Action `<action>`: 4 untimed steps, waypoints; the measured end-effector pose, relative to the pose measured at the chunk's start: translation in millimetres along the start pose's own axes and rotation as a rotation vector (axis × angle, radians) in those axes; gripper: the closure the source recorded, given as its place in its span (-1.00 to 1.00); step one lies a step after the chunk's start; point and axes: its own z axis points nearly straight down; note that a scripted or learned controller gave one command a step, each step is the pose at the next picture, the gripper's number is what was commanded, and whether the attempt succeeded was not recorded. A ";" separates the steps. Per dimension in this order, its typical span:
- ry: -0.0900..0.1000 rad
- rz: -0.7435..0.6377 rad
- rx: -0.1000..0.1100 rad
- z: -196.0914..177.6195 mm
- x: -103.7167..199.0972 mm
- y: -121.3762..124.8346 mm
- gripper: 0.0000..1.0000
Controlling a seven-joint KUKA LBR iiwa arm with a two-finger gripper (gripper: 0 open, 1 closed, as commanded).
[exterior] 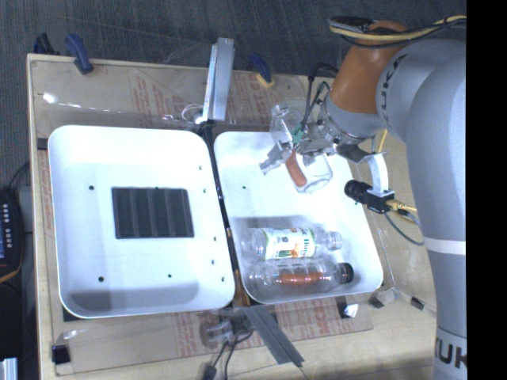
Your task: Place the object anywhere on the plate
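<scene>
Gripper (295, 150) hung over right bin (245, 212), toward its 12 o'clock end. Clear fingers (279, 129) closed on small clear bottle (301, 172) with orange inside, lifted, tilted. Plate (153, 212), dark and ribbed, lay mid left bin (71, 212), well apart at bottle's 9 o'clock. 2 more bottles (293, 244) lay at right bin's 6 o'clock.

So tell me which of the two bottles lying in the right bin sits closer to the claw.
The bottle with the green-and-white label; the bottle with the reddish contents lies beyond it, against the bin's near wall.
</scene>
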 end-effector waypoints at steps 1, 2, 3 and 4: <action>0.000 0.069 0.002 -35.4 58.2 -24.1 1.00; -0.001 0.287 -0.001 -145.9 52.9 -68.3 1.00; 0.000 0.318 0.003 -123.2 87.3 -46.2 1.00; -0.001 0.248 0.004 -51.8 121.5 -33.0 1.00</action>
